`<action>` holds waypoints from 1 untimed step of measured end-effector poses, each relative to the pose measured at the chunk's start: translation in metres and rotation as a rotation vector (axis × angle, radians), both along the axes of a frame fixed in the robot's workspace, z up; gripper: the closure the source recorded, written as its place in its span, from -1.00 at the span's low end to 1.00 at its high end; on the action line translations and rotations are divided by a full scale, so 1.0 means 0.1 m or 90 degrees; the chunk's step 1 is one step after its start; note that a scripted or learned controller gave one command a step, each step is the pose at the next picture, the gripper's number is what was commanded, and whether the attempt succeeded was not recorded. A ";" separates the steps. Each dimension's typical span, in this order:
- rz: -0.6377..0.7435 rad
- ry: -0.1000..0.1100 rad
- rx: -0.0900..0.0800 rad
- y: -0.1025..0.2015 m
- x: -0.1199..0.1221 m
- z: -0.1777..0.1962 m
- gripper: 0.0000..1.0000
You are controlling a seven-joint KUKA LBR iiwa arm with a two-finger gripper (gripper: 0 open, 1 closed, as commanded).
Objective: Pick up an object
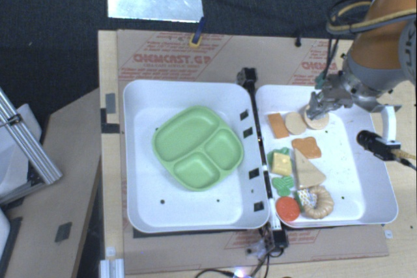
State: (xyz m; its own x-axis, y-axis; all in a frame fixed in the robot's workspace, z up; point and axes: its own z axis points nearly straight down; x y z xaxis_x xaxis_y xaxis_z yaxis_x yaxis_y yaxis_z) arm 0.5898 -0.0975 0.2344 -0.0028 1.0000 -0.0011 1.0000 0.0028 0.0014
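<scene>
My gripper (317,112) hangs low over the far part of the right bin (371,172), its tip right above a round tan cracker (318,120). Beside that lie a second round cracker (296,124) and an orange rectangular cracker (278,125). Nearer the front of the bin are an orange toast piece (307,147), a yellow cheese block (281,161), a tan sandwich wedge (307,171), a green leafy piece (284,184), a red tomato (288,208) and a pretzel ring (317,200).
The left bin (140,140) holds a green divided plate (197,148). A black divider with clips (257,146) runs between the bins. A black fitting with a white bracket (378,140) sits at the right bin's right side. The arm's grey body (384,42) looms over the bin's far right corner.
</scene>
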 end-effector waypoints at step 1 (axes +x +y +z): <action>0.000 0.000 0.000 0.52 -0.05 -0.14 1.00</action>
State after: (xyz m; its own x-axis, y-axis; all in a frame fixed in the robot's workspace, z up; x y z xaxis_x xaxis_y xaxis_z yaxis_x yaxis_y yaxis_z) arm 0.5846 -0.0451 0.2204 -0.0034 1.0000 -0.0006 1.0000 0.0035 0.0019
